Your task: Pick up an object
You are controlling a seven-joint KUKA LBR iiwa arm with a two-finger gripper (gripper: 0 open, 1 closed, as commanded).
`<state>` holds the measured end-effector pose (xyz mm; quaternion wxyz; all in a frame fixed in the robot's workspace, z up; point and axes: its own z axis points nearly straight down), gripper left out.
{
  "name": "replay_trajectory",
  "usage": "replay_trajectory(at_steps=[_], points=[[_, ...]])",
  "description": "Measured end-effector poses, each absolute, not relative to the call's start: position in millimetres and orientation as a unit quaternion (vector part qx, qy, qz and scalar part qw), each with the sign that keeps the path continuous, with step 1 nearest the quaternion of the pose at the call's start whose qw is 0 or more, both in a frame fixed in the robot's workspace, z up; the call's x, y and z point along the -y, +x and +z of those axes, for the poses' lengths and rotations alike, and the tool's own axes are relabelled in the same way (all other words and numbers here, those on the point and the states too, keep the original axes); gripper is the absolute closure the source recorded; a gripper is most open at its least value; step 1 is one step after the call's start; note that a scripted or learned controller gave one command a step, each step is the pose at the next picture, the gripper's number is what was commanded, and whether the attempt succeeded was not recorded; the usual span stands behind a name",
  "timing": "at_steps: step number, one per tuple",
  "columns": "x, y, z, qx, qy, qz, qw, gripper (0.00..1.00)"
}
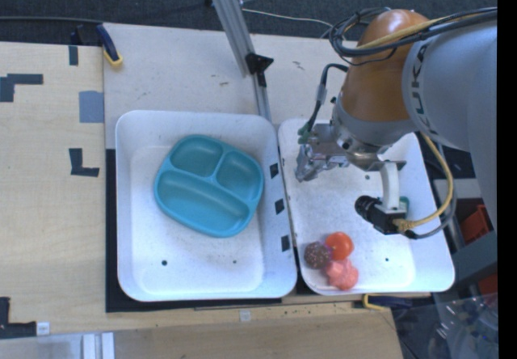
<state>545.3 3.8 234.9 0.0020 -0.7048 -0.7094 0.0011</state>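
Pale wood bench (48,212) carried two shallow white bins, dark floor behind. Left bin (133,268) held a glossy teal three-section plate (208,185). Right bin (428,268) had a speckled floor and three small lumpy items clustered at its near edge: dark berry-like ball (316,254), red-orange round piece (339,245), pink chunk (342,275). Gripper (307,165) hung over the right bin's far-left part, apart from them; grip state: can't tell.

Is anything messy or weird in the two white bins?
Nothing looks spilled or broken. The blue divided plate lies a bit askew in the left bin. In the right bin, three small items, a dark ball, a red-orange one and a pink one, huddle in the near corner, apart from the tool.
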Motion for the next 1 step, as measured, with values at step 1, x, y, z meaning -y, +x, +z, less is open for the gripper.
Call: replay_trajectory(at_steps=[1], points=[[-60.9, 534.1, 222.4, 0.71, -0.705, 0.0011, 0.002, 1.0]])
